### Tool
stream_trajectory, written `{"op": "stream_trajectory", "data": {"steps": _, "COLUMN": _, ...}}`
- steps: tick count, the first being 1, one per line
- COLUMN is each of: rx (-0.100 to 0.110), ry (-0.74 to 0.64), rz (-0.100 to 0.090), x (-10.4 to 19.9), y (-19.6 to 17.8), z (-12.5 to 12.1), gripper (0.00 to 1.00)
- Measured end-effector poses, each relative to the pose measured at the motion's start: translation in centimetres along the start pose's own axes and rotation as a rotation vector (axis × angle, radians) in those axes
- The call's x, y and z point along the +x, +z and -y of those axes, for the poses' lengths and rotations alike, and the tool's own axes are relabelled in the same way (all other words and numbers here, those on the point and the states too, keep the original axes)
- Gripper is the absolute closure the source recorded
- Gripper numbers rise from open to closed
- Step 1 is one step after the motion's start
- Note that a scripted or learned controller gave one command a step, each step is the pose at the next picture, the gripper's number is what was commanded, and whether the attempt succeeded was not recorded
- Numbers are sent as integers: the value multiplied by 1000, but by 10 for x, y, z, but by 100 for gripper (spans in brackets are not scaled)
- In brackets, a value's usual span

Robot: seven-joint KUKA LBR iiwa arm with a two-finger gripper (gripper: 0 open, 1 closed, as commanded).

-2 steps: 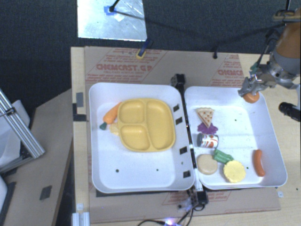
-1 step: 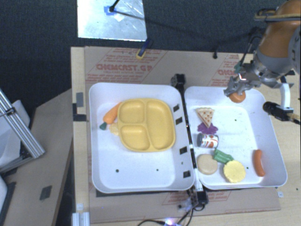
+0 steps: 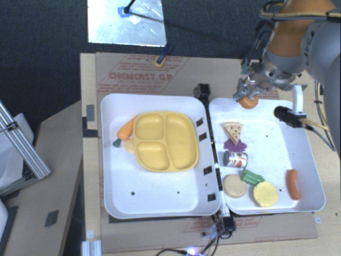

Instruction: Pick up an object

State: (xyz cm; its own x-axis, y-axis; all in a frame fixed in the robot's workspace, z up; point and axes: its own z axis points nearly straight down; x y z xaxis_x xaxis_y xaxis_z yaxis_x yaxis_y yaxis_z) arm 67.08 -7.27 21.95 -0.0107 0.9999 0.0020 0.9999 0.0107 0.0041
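Note:
My gripper hangs over the far rim of the right bin, near its left corner. A small round orange piece shows between and just below the fingertips, and the fingers are shut on it. Lower in the right bin lie a pizza slice, a purple piece, a small can, a green pepper, a beige round, a yellow lemon and a red sausage.
The left bin holds a yellow divided plate with a carrot beside its left edge. A black divider with clips runs between the bins. The arm's black attachment overhangs the right bin's far right.

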Motion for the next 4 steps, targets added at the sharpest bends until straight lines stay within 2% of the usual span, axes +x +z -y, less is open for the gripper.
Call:
{"op": "stream_trajectory", "data": {"steps": 1, "rx": 2, "ry": 4, "rz": 1, "x": 13, "y": -12, "z": 10, "gripper": 100}}
{"op": "stream_trajectory", "data": {"steps": 2, "rx": 0, "ry": 5, "rz": 2, "x": 8, "y": -15, "z": 3, "gripper": 100}}
{"op": "stream_trajectory", "data": {"steps": 3, "rx": 1, "ry": 4, "rz": 2, "x": 21, "y": -11, "z": 1, "gripper": 100}}
{"op": "stream_trajectory", "data": {"steps": 4, "rx": 0, "ry": 10, "rz": 3, "x": 6, "y": -12, "z": -4, "gripper": 100}}
